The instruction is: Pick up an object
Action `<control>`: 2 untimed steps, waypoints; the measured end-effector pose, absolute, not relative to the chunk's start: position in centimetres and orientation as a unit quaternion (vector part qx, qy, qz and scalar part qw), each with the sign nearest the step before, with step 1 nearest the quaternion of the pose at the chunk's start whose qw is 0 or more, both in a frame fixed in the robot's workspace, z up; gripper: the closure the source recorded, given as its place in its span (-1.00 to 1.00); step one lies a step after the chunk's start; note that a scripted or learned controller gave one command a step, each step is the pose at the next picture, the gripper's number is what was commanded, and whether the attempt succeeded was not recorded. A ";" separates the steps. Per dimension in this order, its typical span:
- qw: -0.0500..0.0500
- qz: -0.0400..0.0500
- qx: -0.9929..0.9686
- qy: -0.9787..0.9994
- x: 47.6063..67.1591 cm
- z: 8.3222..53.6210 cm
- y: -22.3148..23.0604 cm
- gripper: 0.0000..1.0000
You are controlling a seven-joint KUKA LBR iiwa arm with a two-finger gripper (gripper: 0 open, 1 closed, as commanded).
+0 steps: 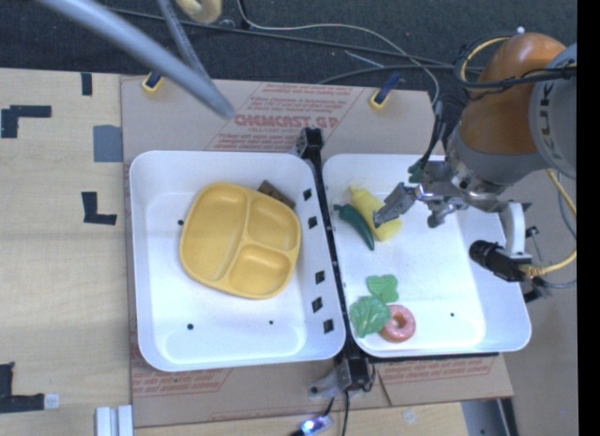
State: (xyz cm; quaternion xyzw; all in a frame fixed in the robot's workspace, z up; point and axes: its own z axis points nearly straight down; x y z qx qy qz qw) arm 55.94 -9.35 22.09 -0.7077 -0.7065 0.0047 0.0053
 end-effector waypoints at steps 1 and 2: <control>0.001 0.001 -0.707 -0.708 56.2 22.7 -9.3 -1.00; 0.002 0.003 -0.707 -0.707 57.1 17.4 -9.5 -1.00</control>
